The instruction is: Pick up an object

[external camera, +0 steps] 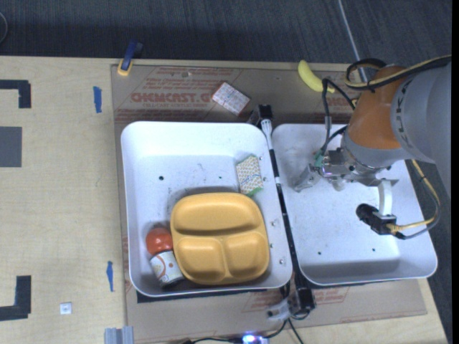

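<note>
In the left bin (136, 156) lies a yellow divided tray (219, 235) that covers most of the bin's near half. A small bottle with an orange cap (161, 253) is wedged against the tray's left side. Against the bin's right wall leans a small patterned packet (249, 173). My gripper (319, 178) hangs low over the upper left part of the right bin (358, 260), across the divider from the packet. I see nothing held in it. The grey arm with its orange band (376, 120) reaches in from the right.
A small printed card (229, 97) lies on the cardboard behind the left bin. A yellow curved object (310, 76) sits behind the right bin, and a blue clip (129, 57) at the cardboard's back left corner. Cables trail over the right bin's right side.
</note>
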`<state>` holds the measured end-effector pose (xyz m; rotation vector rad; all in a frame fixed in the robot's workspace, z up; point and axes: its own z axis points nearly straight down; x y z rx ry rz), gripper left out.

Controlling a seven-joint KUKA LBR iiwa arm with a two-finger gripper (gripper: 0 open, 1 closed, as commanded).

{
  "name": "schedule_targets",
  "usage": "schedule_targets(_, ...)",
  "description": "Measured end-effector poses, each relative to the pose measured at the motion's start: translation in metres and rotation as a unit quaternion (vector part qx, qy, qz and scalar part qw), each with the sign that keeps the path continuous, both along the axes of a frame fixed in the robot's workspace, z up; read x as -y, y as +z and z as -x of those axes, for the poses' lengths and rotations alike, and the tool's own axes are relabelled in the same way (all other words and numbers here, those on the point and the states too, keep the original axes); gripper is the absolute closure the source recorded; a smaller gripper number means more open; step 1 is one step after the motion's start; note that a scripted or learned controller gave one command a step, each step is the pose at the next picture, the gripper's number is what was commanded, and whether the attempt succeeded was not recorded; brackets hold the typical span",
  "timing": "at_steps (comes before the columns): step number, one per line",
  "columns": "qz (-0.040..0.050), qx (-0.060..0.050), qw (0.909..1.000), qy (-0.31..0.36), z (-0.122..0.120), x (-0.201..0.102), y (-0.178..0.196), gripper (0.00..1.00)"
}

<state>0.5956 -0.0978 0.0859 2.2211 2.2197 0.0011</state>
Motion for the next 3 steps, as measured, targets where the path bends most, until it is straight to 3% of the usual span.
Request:
schedule_targets(1, 0.0002, 0.001, 1.0, 0.0, -0.01, 0.009, 0.0, 0.0)
schedule_targets(2, 0.0003, 0.001, 1.0, 0.001, -0.021, -0.003, 0.0, 0.0)
schedule_targets(3, 0.0007, 0.001, 1.0, 0.0, -0.032, 0.051, 0.0, 0.0)
